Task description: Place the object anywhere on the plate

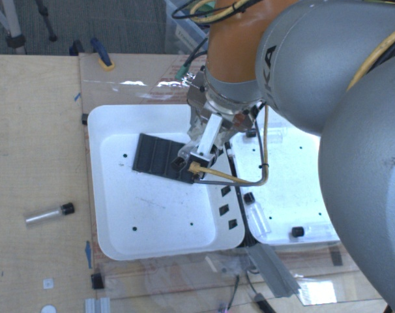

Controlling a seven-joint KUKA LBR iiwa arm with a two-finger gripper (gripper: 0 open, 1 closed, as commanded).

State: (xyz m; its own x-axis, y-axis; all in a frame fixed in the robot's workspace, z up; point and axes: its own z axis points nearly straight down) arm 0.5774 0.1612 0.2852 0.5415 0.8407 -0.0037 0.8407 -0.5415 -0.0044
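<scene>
Lit brightly and evenly from overhead, w/ no hard shadows anywhere. Blowing out slightly on the shallow white plastic left bin (113, 175), esp. along its upper rim, and more so on the shallow white plastic right bin (289, 175). Glaring in streaks off the clear plastic sheet (135, 83) taped above the bins. Casting only a faint soft shade under the big grey-and-orange robot arm (328, 64). Softening towards the arm, nearest the lens and a bit out of focus. Staying reasonably sharp on the pale wooden bench top (34, 142); grain mild throughout.
</scene>
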